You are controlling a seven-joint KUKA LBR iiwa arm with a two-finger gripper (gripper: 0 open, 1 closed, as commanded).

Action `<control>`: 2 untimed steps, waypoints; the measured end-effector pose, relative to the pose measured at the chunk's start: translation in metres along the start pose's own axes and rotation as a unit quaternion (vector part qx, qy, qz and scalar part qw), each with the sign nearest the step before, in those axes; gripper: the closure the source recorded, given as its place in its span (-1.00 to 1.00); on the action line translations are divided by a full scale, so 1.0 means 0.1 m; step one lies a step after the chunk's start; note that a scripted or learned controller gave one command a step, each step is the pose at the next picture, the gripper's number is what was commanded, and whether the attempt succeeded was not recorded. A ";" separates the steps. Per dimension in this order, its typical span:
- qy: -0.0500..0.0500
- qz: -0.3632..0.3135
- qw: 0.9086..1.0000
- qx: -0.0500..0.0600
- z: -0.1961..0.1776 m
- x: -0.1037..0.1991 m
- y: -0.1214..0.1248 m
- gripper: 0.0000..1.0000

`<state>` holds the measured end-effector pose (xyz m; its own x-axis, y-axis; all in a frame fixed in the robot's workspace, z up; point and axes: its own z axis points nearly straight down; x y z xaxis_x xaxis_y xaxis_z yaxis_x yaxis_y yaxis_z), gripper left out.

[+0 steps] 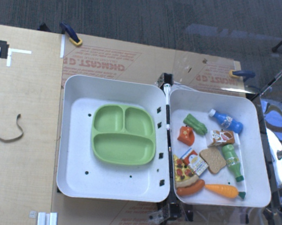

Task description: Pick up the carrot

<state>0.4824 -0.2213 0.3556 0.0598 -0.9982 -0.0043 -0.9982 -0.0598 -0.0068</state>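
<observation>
Carrot (222, 190) lies flat at the near edge of the right bin (262, 165), orange body pointing left, green top toward the bin's right corner. Just left of it, a hot dog (190, 188); a pizza slice (183, 171) beyond that. A green bottle (232, 162) sits just behind the carrot, bread slice (212, 159) beside it. Left bin (71, 141) holds a green divided plate (124, 134).

Progress — nothing done as far as shown: carrot untouched, resting on the bin floor. Claw state: cannot tell. Approach, grasp and lift all remain.
</observation>
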 end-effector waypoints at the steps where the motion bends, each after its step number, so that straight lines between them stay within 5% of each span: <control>1: 0.000 0.000 1.000 0.000 0.00 0.00 0.00 -1.00; 2: 0.001 0.226 0.974 -0.003 1.05 -0.15 -0.03 -1.00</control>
<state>0.4853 -0.2060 0.2508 -0.3854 -0.9227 -0.0040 -0.9227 0.3854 0.0007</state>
